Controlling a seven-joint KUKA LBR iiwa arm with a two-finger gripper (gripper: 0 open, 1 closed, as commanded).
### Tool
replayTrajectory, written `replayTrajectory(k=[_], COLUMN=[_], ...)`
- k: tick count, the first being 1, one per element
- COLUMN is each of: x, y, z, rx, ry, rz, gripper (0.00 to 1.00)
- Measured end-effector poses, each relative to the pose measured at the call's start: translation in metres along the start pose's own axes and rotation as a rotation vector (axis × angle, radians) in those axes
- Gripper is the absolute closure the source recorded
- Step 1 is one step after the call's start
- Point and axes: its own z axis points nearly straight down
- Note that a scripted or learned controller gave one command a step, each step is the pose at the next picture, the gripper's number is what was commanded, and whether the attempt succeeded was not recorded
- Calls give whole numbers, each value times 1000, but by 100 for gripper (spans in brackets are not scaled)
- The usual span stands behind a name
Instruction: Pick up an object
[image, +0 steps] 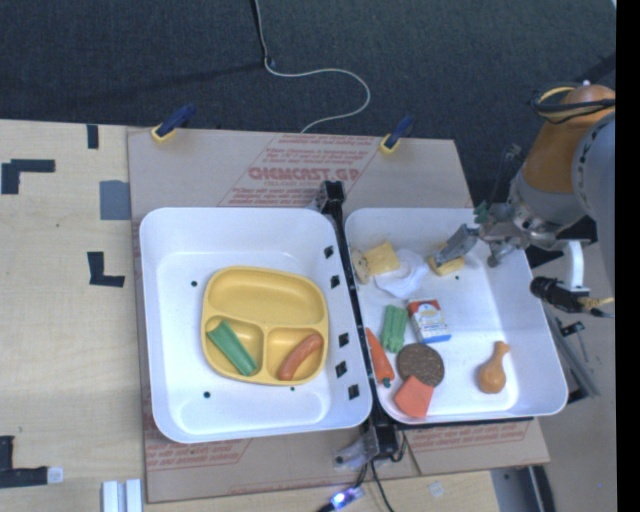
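We see the gripper (452, 253) at the right bin's (520, 300) 12 o'clock, pinching a small yellow block (447, 265). It looks light, stiff; we'd grip its flat sides.

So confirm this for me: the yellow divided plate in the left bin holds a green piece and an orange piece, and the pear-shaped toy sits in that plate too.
Not quite. The camera view shows the pear-shaped toy lying in the right bin, near its right wall. The yellow divided plate in the left bin does hold the green piece and the orange piece.
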Motion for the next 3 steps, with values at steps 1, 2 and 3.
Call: replayTrajectory(k=[1, 2, 3], x=[1, 2, 3], y=[0, 2, 6], z=[49, 35, -8], rx=[-2, -7, -9], ry=[-1, -3, 0], rz=[0, -1, 2], gripper=[0, 100, 100])
